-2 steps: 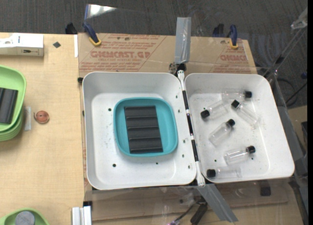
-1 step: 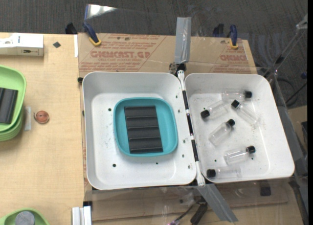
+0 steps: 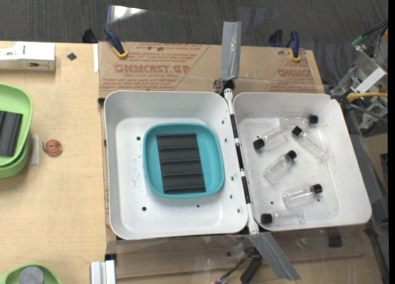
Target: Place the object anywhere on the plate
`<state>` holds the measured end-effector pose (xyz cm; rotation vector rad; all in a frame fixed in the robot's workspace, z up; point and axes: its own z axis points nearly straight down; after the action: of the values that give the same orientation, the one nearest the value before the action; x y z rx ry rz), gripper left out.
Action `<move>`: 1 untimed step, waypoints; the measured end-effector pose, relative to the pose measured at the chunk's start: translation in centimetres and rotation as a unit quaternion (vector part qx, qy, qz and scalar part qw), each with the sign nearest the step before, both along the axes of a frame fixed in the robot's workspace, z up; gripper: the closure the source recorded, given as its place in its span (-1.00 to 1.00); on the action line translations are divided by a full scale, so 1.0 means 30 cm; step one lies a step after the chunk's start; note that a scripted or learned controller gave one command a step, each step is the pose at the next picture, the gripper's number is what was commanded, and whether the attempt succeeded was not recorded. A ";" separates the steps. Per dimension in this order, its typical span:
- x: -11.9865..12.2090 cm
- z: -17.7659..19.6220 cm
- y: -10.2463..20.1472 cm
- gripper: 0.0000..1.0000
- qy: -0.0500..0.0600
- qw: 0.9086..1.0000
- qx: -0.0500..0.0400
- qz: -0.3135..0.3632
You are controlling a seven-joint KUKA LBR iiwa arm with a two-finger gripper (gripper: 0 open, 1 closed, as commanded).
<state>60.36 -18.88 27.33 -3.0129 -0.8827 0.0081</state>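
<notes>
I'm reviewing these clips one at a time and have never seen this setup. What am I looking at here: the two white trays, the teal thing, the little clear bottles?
This is one fixed camera above a workbench, looking down at a slant. Two shallow white bins sit side by side. The left bin holds a teal plate with a dark ribbed insert on it. The right bin holds several small clear vials with black caps, lying scattered on their sides; these are the objects a robot arm should move onto the plate. None is on the plate yet. A cardboard sheet lies behind the bins, and green dishes sit at the far left.
</notes>
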 end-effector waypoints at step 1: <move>0.042 0.556 -0.047 -1.00 0.000 1.000 -0.001 -0.026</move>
<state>61.62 -20.28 44.00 -3.0361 -0.8053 0.0075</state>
